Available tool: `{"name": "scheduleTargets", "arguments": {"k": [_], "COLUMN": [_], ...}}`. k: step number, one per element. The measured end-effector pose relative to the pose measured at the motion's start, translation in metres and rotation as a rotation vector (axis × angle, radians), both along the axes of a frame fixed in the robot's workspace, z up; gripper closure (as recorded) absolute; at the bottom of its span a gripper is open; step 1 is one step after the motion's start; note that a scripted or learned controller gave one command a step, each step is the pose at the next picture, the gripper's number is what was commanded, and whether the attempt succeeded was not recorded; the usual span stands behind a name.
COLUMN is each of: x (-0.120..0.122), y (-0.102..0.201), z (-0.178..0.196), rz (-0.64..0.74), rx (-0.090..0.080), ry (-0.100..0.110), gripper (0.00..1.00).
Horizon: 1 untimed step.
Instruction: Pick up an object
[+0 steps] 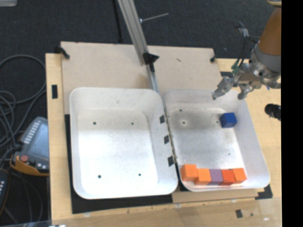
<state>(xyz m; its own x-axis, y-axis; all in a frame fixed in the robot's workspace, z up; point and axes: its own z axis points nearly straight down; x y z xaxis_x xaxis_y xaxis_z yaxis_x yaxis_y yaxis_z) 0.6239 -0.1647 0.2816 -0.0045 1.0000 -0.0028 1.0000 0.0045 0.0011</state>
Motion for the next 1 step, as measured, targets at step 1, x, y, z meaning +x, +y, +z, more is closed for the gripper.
{"name": "scheduleTargets", "arguments": {"k": [1], "x": [-0.0764], "y": [-0.0353], "z": [-0.0995], "rz": [-0.009], "rx": [0.003], "ry": [0.01], "gripper": [0.0]}}
